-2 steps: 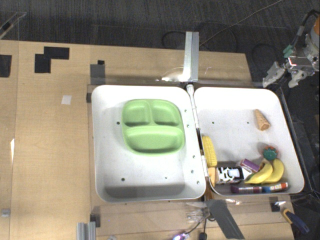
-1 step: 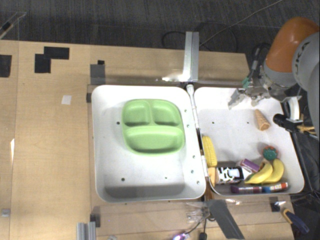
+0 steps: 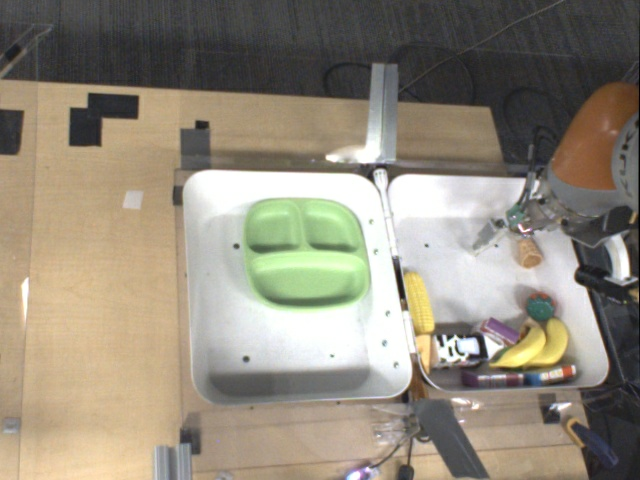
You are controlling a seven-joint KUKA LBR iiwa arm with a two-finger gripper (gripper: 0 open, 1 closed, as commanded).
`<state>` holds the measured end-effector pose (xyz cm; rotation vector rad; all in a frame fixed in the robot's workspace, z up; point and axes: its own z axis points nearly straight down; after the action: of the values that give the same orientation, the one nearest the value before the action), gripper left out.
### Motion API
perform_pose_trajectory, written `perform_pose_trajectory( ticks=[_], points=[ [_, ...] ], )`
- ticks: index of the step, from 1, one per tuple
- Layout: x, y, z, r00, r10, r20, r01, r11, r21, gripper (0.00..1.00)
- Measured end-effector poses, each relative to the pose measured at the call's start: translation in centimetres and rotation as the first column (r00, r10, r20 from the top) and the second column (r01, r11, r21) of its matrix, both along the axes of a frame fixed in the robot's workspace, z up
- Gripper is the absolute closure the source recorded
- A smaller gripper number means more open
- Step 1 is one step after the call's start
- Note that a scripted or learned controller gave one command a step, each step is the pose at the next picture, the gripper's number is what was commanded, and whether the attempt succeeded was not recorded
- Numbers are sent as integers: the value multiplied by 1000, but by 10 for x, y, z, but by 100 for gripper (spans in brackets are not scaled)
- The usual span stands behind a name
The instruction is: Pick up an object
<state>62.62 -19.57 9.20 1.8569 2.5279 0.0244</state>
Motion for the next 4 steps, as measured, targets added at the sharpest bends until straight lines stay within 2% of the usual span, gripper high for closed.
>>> perform_pose_trajectory(
  ticks=[1,2,3,4],
  points=[
    [-64,-5,0,984,176,4,-176,984,-10,0],
    [-17,94,31,987,160,-5,-160,987,-11,0],
    [-70,17,41,998,62,-7,-62,998,-11,0],
    [-47,85,-1,984,180,3,-180,984,-14,0]
  ],
)
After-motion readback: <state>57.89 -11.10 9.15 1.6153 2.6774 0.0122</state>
